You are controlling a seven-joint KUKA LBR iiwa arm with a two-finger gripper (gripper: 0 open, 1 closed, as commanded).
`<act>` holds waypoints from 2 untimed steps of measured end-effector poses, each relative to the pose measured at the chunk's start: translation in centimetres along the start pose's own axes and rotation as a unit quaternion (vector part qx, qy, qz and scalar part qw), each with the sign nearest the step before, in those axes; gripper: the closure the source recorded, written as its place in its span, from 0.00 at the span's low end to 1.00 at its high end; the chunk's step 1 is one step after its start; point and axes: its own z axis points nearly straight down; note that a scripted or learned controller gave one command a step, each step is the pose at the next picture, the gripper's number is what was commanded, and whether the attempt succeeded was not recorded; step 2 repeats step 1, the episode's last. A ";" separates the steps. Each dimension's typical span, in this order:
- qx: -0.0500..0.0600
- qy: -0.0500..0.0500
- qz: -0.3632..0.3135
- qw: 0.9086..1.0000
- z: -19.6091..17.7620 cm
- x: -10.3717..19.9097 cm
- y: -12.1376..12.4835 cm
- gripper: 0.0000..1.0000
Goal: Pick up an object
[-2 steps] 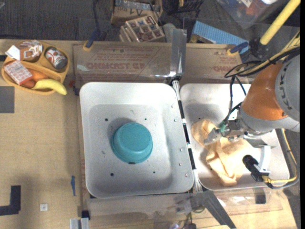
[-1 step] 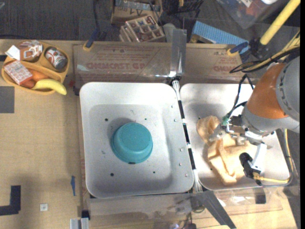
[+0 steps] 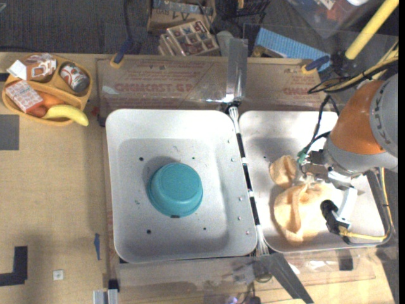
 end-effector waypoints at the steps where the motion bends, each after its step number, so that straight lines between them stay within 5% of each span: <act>1: 0.008 0.001 -0.070 0.998 -9.2 7.3 3.3 1.00; 2: 0.008 0.001 -0.070 0.998 -9.2 7.3 3.3 1.00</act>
